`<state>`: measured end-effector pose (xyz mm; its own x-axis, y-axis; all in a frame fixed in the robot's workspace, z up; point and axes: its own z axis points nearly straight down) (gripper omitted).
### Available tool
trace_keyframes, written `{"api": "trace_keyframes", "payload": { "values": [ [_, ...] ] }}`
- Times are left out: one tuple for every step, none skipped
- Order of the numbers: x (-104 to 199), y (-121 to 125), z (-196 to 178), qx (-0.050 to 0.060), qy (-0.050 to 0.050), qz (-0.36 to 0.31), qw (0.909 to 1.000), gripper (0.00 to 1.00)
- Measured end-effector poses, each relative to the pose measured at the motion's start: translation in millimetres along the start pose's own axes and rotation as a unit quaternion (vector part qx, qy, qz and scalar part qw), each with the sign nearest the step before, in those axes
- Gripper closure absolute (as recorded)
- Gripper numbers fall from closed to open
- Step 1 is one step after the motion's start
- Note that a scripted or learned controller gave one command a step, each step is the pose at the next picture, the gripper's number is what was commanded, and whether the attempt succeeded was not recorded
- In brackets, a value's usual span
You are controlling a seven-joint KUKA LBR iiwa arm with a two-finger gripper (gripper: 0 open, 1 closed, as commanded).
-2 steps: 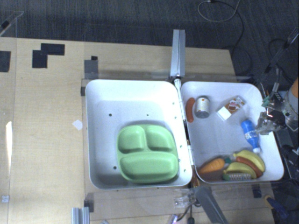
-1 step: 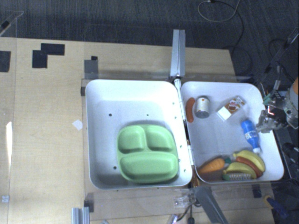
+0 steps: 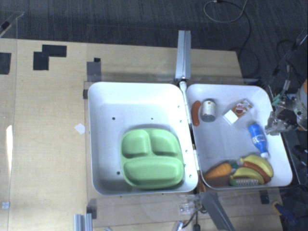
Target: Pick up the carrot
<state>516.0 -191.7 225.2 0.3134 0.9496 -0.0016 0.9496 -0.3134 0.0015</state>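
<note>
The carrot (image 3: pixel 219 170) is lying in the right bin (image 3: pixel 219 141), down in its near-left corner, with its orange body pointing toward the bin wall and its green stub touching the bunch of bananas (image 3: pixel 255 168) beside it. A corn cob (image 3: pixel 245 181) is sitting just in front of the bananas, close to the carrot's thick end.

To do this step well, the arm probably needs to be coming across the whole bin and dropping over the carrot's middle, with the jaws set across its narrow width rather than along its length. The bin wall on one side and the bananas on the other are leaving little room, so a straight-down approach on the orange body, away from the green end, seems the safest choice; a grip too near the bananas risks dragging them along.

Further out, a blue bottle (image 3: pixel 258 138) is lying near the right wall, a small silver can (image 3: pixel 208 110) and a red sausage (image 3: pixel 195 113) are resting near the far-left side, and a small packet (image 3: pixel 239 110) is sitting toward the far side. The left bin (image 3: pixel 103 143) is holding a green divided plate (image 3: pixel 151 158).

The gripper (image 3: pixel 280 121) is hanging at the right rim of the right bin, well apart from the carrot, with the arm reaching in from the right. Whether the jaws are wide or narrow, I cannot tell; nothing is visibly held.
</note>
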Motion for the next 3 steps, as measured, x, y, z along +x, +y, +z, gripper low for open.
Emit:
{"api": "trace_keyframes", "payload": {
  "values": [
    [23.2, -36.5, -18.7, 0.001, 0.001, 0.005, 1.0000, 1.00],
    [23.0, -36.5, -18.5, 0.001, 0.001, 0.005, 1.0000, 0.00],
    [95.1, -23.8, 86.2, 0.002, 0.001, -0.010, 1.0000, 0.00]
  ]
}}
